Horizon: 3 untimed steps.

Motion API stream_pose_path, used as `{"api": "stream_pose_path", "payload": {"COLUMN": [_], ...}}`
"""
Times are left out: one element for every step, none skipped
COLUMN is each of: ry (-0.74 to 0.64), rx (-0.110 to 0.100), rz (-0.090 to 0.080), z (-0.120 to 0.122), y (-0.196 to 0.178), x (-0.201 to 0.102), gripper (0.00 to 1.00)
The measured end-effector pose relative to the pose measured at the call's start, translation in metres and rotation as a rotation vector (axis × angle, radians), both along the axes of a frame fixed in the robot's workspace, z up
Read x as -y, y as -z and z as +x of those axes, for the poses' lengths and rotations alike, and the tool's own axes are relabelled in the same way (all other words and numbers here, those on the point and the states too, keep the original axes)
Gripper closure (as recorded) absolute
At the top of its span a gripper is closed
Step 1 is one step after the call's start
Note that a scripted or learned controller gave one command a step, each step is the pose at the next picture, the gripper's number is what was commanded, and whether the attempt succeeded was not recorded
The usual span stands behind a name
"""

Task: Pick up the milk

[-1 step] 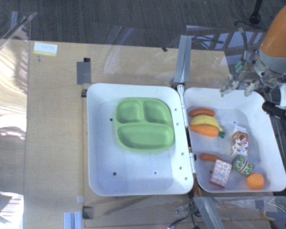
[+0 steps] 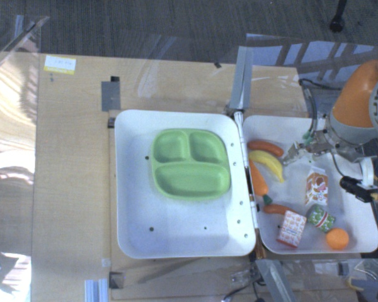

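Hovering pincer (image 2: 298,151), milk (image 2: 292,228) well apart

- grey robot arm (image 2: 365,115) with a rounded orange band above the wrist
- thin black cables looping beside the wrist
- metallic silver gripper (image 2: 302,148) at its tip
- black and white fittings on the lower housing

A single fixed camera looked down at a slant from above the bench (image 2: 69,168), far enough back to take in both white bins: the left bin (image 2: 129,231) and the right bin (image 2: 365,231), with dark floor beyond.
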<state>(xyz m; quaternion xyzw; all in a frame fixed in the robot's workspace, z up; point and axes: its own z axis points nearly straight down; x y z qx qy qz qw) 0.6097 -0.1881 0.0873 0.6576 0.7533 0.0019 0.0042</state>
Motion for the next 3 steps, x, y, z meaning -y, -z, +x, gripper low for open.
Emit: {"api": "stream_pose_path", "payload": {"ry": [-0.032, -0.086, -0.088], "rx": [0.0, 0.002, 0.013], "rz": [0.001, -0.001, -0.005], "z": [-0.037, -0.074, -0.07], "y": [0.0, -0.001, -0.014], "x": [0.017, 0.018, 0.018], "gripper": [0.0, 0.0, 1.0]}}
